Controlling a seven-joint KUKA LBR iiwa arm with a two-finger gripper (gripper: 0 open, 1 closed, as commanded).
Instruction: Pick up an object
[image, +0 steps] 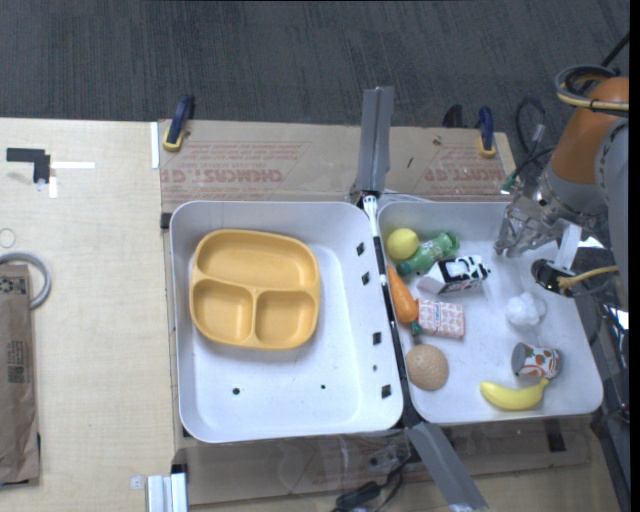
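1. Left bin (200, 400): a yellow divided tray (255, 290) sits in its upper half. Nothing else in it worth grabbing.
2. Right bin (585, 395), left edge, packed tight: yellow lemon (402, 243), a green object (432, 250) touching it, orange carrot (402, 296) lying along the divider, red-and-white packet (441, 318) just beside the carrot, brown round ball (427, 367) below that.
3. Mid-bin: black-and-white toy (462, 271), next to the green object. White crumpled lump (524, 310) further right. Near the front wall are a banana (513, 394) and a small patterned cup (537, 361) lying on its side, the two touching.
4. Gripper (522, 238) is over the bin's back right corner, above the floor with nothing under it. Fingers point down and look spread, nothing between them. No target is picked yet as far as I can judge; the toy and white lump are nearest.
5. Risks:
   - Left cluster: things touch, so a finger could land on a neighbour and shove instead of straddle.
   - Lemon, ball: round, likely to squirt out of a two-finger pinch if off-centre.
   - White lump: low contrast on white bin, soft-looking, so a pinch may close on little.
   - Banana/cup: against each other and near the front wall, so there is little room for a finger.
   - Corner descent from here: risk of clipping the bin wall.
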